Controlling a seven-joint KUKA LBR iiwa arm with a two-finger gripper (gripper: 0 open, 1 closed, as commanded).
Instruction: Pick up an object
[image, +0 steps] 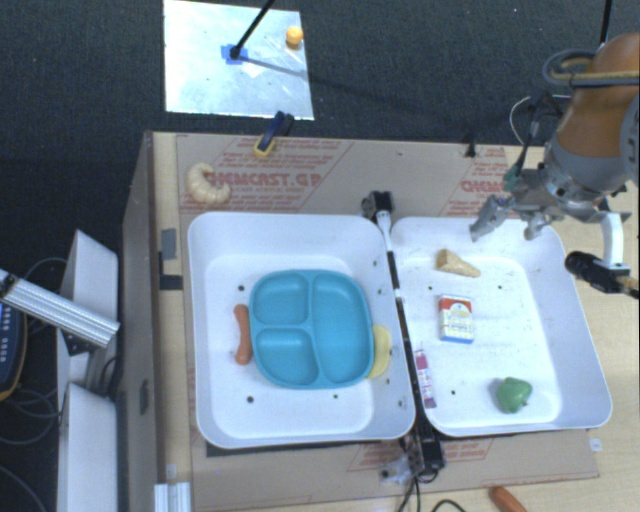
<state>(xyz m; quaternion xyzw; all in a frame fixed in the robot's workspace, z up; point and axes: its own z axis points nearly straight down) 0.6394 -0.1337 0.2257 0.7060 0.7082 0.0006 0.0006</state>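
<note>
My gripper (509, 224) hangs over the back edge of the right bin (570, 330), fingers spread apart and open, nothing between them. A tan wedge (457, 264) lies just in front of it and to the left, apart from the fingers. Further forward in the same bin sit a small red and white box (456, 318), a green pepper-like lump (514, 394) near the front right, and a thin red and white stick (423, 372) along the left wall.
The left bin (215, 400) bears a blue divided plate (308, 328), a sausage (242, 334) beside it and a yellow piece (382, 350) tucked at the plate's right rim. A black clip (378, 205) sits where the bins meet at the back.
</note>
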